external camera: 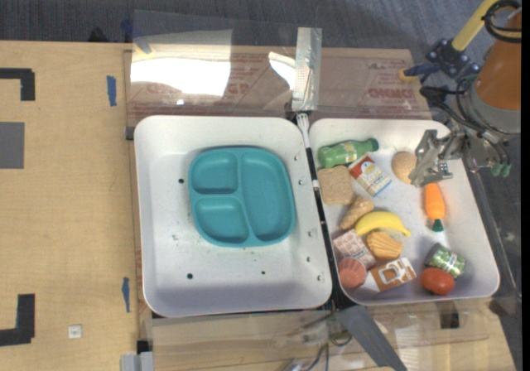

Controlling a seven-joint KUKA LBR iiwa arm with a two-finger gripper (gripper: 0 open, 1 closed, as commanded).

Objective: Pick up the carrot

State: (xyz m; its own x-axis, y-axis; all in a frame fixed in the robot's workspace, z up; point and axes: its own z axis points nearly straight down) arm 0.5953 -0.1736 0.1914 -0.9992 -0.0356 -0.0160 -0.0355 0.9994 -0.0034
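**Carrot lying free in the right bin, gripper just above it**

Lying near the right wall of the right bin (pixel 489 266), the carrot (pixel 435 202) is a short orange piece with a small green end that points toward the front of the bin. It rests flat on the white floor, nearly upright in the view, and nothing touches it.

Going from left to right: the worktop (pixel 58 195) is bare brown board with some black marks. The left bin (pixel 157 278) holds a teal divided plate (pixel 243 195) in its middle. In the right bin, the left half is crowded: a green bottle (pixel 348 151) at the back, a brown bread slice (pixel 335 185), a small carton (pixel 369 176), a banana (pixel 382 222), and more toy food toward the front. A tan round piece (pixel 403 165) lies just left of the gripper.

The gripper (pixel 431 169) is at the back right of this bin, its metal tips just beside the top end of the carrot. Whether the tips are spread or pressed together I cannot tell, and the carrot is not between them.

Around the carrot there is open white floor on both sides. In front of it stand a green can (pixel 445 260) and a red tomato (pixel 437 281), near but apart from it.
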